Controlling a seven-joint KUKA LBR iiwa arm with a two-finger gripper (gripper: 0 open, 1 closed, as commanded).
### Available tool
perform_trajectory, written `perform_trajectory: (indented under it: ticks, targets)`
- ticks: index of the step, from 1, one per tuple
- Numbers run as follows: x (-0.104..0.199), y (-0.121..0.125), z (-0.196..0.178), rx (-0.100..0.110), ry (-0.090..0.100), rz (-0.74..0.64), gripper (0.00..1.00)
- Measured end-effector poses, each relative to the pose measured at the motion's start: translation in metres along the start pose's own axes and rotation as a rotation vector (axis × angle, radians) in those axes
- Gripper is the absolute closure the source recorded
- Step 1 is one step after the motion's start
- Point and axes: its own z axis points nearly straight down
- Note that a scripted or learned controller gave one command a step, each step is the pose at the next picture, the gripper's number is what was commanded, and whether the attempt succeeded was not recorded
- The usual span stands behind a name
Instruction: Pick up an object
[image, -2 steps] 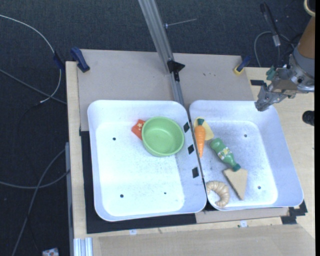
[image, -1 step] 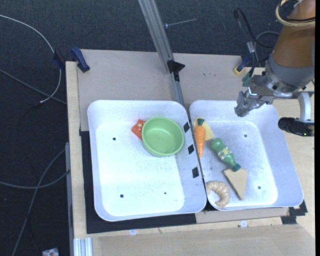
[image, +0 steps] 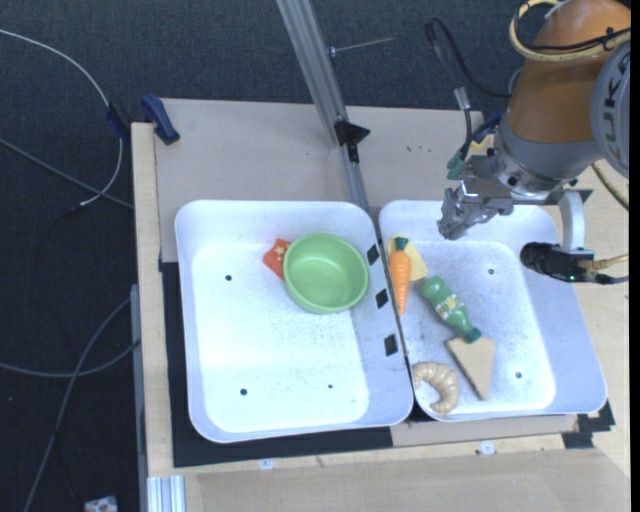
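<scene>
My gripper (image: 455, 222) hangs over the back edge of the right bin (image: 530, 300), above and to the right of the toys. Below it lie an orange carrot (image: 400, 277) on a yellow piece (image: 414, 262) by the left wall, a green bottle (image: 450, 308) in the middle, a tan wedge (image: 474, 364) and a curled croissant (image: 439, 384) at the front. A green bowl (image: 325, 272) sits in the left bin (image: 260, 360), with a red piece (image: 276, 257) against its left side. Nothing shows between the gripper's tips.
A slanted metal pole (image: 325, 90) runs down to the gap between the bins. A black camera or sensor (image: 553, 260) sits at the right bin's far right rim. A blue clamp (image: 160, 118) marks the bench's back-left corner.
</scene>
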Motion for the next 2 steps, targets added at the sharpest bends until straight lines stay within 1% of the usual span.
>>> perform_trajectory:
  ticks: [1, 2]
  targets:
    - [0.059, -0.010, 0.001, 0.001, -0.001, 0.000, 1.00]
    - [0.104, -0.027, 0.020, 0.003, -0.001, 0.001, 1.00]
